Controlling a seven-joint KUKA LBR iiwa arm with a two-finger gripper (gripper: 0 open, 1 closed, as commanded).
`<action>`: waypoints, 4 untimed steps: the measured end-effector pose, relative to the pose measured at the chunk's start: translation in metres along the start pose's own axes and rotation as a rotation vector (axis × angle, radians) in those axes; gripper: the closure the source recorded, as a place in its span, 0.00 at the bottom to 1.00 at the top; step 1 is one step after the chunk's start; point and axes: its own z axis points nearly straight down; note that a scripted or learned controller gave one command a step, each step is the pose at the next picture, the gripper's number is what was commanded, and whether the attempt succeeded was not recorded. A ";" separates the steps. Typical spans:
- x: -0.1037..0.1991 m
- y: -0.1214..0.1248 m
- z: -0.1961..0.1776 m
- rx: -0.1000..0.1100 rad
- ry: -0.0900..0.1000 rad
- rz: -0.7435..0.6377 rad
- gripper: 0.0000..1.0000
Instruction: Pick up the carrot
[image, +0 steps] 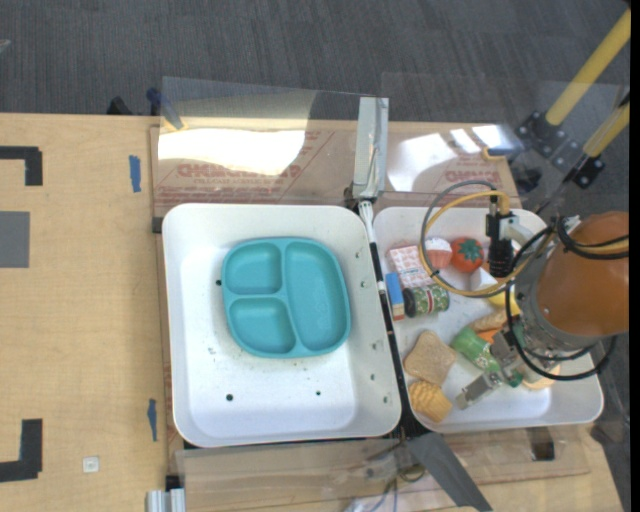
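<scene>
Carrot (488, 322) hunting here, and our best guess is the orange sliver in the right bin (575, 405), poking out from under the arm (585, 275), with a green bit (468, 343) just beside it that may be its leafy top. Most of it is hidden, so we wouldn't swear to it. The gripper (480, 390) sits low in that same bin, just below the green bit and near a slice of bread (428, 355). Whether it's open or closed we honestly can't tell from this angle, and we see nothing held in it. To do this step well, we reckon the gripper needs to shift up the view toward the orange piece, line up across its narrow side and not along its length, and come straight down so it doesn't shove it sideways. It's crowded in there: a yellow piece (495, 292) lies just above the carrot, a small jar (430, 298) and a red-and-white packet (405, 262) sit further left, a red toy (465, 252) is near the top, and a cracker (432, 402) is down in the corner. Open room is thin; the barest floor is along the bin's lower right edge, so lifting straight up looks like the safest way out. The left bin (190, 300) holds a teal divided plate (285, 297), well apart across the wall between the two bins, and the worktop (70, 300) beyond has nothing to do with this job.
</scene>
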 end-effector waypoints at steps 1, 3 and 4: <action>0.039 -0.061 0.016 0.000 0.000 0.155 0.00; 0.036 -0.064 0.004 0.007 -0.007 0.159 0.00; 0.035 -0.066 -0.006 0.013 -0.010 0.163 1.00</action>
